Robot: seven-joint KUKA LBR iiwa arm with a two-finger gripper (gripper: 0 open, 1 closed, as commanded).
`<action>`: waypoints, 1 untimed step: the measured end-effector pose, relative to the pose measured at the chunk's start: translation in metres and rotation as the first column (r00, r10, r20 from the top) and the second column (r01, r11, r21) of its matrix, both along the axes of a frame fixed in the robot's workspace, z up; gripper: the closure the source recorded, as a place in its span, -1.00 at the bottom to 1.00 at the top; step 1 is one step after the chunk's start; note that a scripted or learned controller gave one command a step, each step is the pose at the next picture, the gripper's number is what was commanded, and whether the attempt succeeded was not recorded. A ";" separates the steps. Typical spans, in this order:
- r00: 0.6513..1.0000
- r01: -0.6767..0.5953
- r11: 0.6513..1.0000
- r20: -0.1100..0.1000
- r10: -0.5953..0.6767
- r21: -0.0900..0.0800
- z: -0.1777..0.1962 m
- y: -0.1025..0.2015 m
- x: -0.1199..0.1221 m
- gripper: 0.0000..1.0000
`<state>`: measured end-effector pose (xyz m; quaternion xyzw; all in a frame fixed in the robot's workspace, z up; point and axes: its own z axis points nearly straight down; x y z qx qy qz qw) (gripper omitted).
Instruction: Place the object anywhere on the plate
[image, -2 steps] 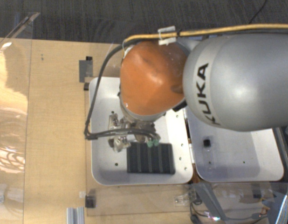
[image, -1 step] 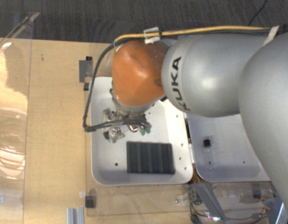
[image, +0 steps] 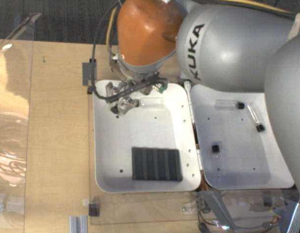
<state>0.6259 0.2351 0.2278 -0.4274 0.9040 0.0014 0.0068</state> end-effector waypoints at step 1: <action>0.997 0.075 0.997 -0.006 -0.075 -0.003 -0.076 -0.014 -0.077 1.00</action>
